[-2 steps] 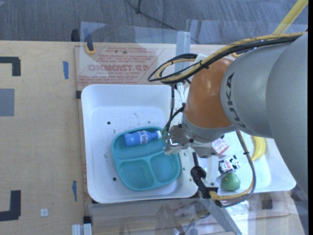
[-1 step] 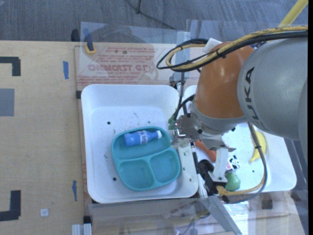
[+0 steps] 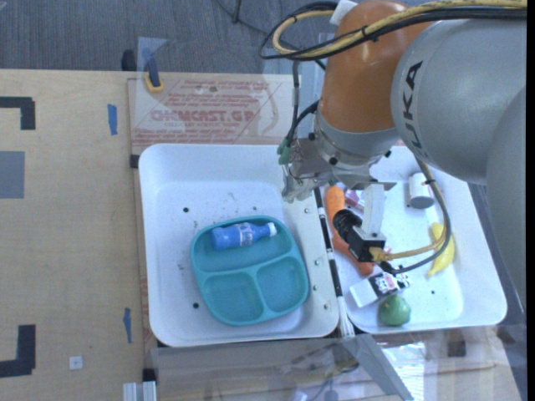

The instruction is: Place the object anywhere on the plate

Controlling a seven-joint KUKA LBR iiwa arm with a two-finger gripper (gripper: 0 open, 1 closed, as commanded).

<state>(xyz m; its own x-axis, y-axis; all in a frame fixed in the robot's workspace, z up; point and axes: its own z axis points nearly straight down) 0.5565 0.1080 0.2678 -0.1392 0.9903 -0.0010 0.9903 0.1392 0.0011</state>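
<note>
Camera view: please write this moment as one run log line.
small blue plastic bottle: lying in top compartment | teal divided plastic plate: left bin | gripper: above bins' divider

Arm (image 3: 451,82) in from the right, filling the upper right corner. Grey link nearest the camera, lettering along its side. Orange band (image 3: 368,65) above the wrist, facing the lens. Wrist (image 3: 347,153) pointing straight down, seen almost end-on. Yellow and black cables looping over the top of the band, another yellow run trailing down below the wrist. Gripper (image 3: 294,184) poking out at the wrist's lower left, metal tip visible, low over the seam between the two bins. Finger state probably not readable from this angle: mostly hidden under the wrist.
</note>
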